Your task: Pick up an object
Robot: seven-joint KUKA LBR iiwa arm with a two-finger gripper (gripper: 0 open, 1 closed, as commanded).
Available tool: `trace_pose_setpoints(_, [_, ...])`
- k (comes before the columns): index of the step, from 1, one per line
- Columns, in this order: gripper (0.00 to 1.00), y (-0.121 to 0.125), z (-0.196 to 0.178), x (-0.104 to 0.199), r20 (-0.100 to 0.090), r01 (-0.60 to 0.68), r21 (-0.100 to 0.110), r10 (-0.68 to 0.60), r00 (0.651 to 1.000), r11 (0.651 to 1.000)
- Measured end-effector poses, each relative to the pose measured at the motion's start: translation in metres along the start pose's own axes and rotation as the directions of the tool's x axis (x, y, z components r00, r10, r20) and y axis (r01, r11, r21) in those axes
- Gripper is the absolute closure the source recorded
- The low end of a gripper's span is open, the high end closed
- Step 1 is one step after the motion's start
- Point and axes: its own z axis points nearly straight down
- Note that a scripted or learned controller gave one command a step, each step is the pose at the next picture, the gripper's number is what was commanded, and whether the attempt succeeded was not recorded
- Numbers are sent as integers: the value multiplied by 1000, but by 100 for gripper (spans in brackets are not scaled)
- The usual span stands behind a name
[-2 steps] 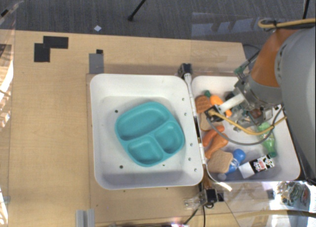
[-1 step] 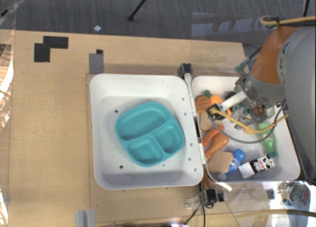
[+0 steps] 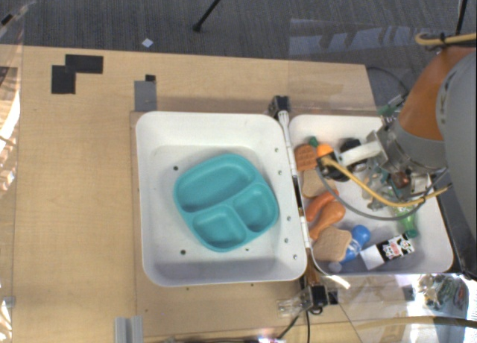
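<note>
The right bin (image 3: 440,248) holds a heap of toy food along its left side. A brown bread slice (image 3: 305,157) lies at the top, with a small orange carrot (image 3: 323,149) beside it. Below them lie an orange piece (image 3: 323,208), a tan bread slice (image 3: 332,243), a blue ball (image 3: 360,234) and a black-and-white carton (image 3: 389,249). My gripper (image 3: 390,180) hangs low over the middle of this bin, right of the heap, and cables and the wrist hide its tip. I see nothing held in it.
A teal divided plate (image 3: 223,201) lies in the left bin (image 3: 156,259). A small green thing (image 3: 408,223) sits just below the gripper. The ridge between the bins (image 3: 294,185) runs close to the heap's left side.
</note>
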Motion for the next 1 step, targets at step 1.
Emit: trace_pose_setpoints(1, [100,-1,-10,1,1,17,2,-17,1000,1000])
